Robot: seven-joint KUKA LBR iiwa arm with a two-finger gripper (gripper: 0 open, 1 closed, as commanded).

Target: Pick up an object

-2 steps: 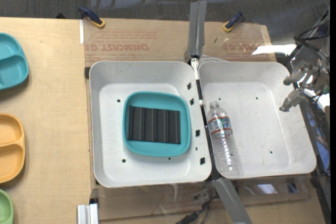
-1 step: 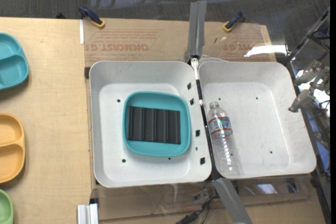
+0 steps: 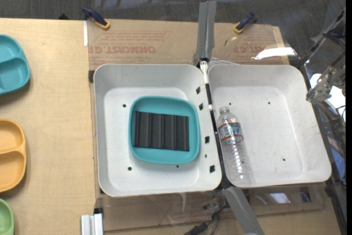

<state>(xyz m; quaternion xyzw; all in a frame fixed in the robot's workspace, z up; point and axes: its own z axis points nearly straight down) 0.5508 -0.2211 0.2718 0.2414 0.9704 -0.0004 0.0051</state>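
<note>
Camera view: bottle (image 3: pixel 231 143) in right bin (image 3: pixel 275 113).

Two white bins sit side by side: the left bin (image 3: pixel 110 135) and the right bin (image 3: pixel 286 118). The left bin holds one teal tray (image 3: pixel 165 157) with one dark ribbed insert (image 3: pixel 161 130). The right bin holds one clear bottle (image 3: pixel 232 143). Far behind the bins are two clamps (image 3: pixel 95 17) (image 3: pixel 243 21). At the left edge lie three plates: one teal (image 3: pixel 11 69), one orange (image 3: pixel 10 154), one green (image 3: pixel 4 218).
</note>
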